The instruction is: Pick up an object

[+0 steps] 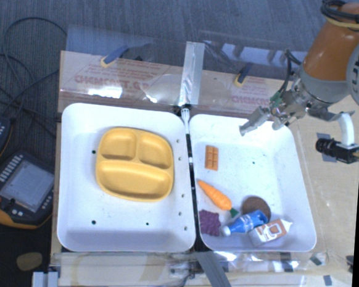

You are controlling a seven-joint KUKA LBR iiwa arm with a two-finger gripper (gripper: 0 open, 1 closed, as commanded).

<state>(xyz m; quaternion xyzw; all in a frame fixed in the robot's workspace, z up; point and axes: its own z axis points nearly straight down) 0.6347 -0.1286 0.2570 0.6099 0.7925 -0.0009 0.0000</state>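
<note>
The right bin (303, 180) holds several small items: an orange wafer block (212, 157), a carrot (214, 195), a purple grape bunch (209, 222), a blue bottle (245, 223) lying on its side, a brown round piece (256, 205) and a small white and orange carton (270, 232). My gripper (268, 123) hovers over the bin's far edge, well above and behind these items. It is open, with nothing between its fingers (251, 124).
A yellow divided plate (134, 164) lies in the left bin (71, 181). A clear upright divider (189, 72) stands behind the bins' shared wall. A black fitting (337, 148) sits right of the right bin. Cables and a pendant (15, 186) lie at far left.
</note>
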